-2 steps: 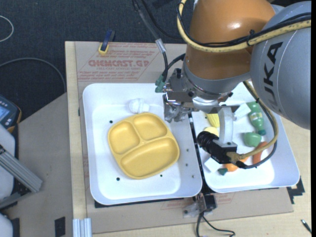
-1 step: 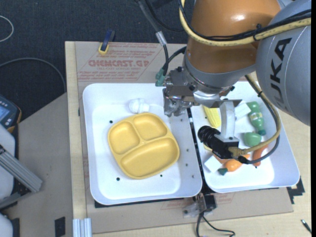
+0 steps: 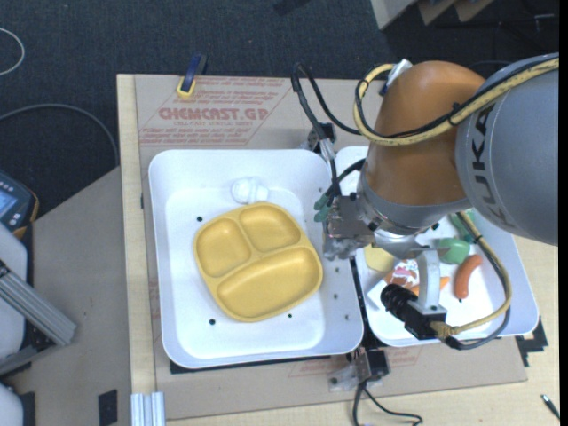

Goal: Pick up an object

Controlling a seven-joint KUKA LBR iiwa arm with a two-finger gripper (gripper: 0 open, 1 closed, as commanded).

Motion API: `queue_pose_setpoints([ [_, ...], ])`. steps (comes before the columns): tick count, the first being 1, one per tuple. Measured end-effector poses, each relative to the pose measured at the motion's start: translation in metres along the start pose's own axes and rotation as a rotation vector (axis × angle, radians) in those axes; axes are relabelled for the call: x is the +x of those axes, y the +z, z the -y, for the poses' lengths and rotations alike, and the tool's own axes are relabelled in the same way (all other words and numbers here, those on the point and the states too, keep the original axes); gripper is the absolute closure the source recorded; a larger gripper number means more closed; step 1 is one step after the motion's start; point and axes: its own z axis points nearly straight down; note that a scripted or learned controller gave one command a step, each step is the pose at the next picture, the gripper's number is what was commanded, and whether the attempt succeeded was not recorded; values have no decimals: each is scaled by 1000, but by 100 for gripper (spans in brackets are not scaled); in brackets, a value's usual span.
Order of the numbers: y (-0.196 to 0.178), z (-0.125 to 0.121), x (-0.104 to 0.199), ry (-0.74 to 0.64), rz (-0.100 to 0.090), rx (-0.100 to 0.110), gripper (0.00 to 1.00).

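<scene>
Claw [image 3: 340, 238] at the left bin's [image 3: 169, 238] right edge, just beside the yellow tray [image 3: 257, 260], its grip impossible to tell.

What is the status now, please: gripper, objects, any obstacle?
Gripper low at the divide between bins, fingers unclear. Yellow tray and white piece in left bin, untouched. Small items in right bin, partly under the arm.

A yellow clamp [image 3: 188, 78] sits on the printed cardboard sheet [image 3: 213, 114].
</scene>
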Motion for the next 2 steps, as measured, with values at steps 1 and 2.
queue_pose_setpoints([
  [1, 73, -2, -35, -3, -3, -4, 100],
  [2, -122, -1, 45, -19, -12, -32, 100],
])
